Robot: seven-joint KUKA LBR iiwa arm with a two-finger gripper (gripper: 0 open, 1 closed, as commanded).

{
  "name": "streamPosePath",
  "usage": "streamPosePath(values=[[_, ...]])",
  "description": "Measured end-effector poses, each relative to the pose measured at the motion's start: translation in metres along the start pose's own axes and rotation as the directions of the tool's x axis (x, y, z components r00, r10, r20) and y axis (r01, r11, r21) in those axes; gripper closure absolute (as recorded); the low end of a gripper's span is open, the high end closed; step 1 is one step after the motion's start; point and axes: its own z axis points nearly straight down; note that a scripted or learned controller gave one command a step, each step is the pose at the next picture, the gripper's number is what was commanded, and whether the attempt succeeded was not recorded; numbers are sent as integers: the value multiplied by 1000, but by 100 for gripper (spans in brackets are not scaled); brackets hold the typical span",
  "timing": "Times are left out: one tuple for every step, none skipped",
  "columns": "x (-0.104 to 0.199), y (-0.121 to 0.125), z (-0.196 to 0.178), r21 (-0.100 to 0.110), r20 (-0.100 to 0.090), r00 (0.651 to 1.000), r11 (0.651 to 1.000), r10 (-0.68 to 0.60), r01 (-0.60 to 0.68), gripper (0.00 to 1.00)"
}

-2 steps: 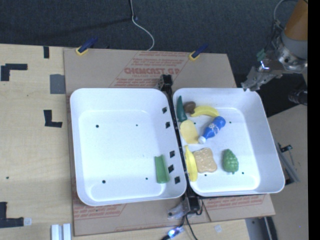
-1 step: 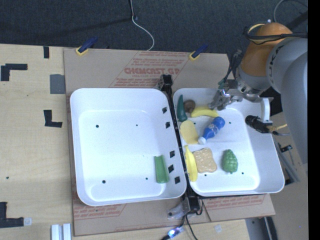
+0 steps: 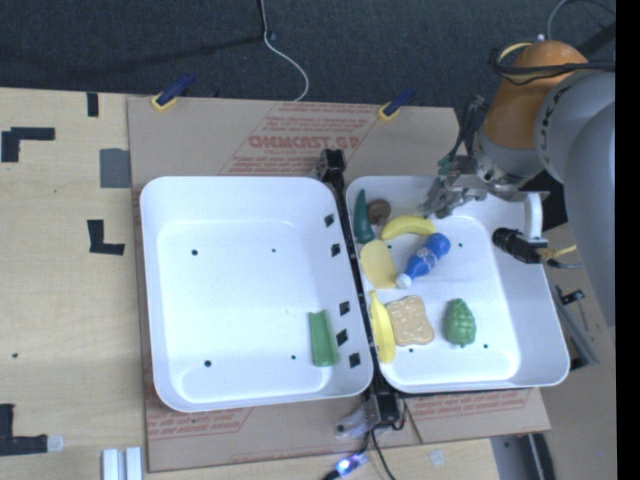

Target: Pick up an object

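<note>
Two white bins sit side by side. Gripper (image 3: 437,203) hovers over right bin's (image 3: 525,353) far edge, just beside banana (image 3: 408,227); jaw state cannot be told. Nearby: blue bottle (image 3: 425,258), toast (image 3: 409,322), green fruit (image 3: 459,322). Left bin (image 3: 200,208) holds green block (image 3: 321,339).

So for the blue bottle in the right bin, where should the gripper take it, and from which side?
Probably across the blue bottle's body, coming straight down from above. It lies on its side, slanted, white cap toward the toast, so the fingers should close across its narrow width. The banana sits close at its upper end, so grip mid-body.
</note>
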Motion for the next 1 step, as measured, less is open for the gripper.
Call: streamPosePath(values=[[-3,-6,30,18,-3,1000,1000,2,-1,100]])
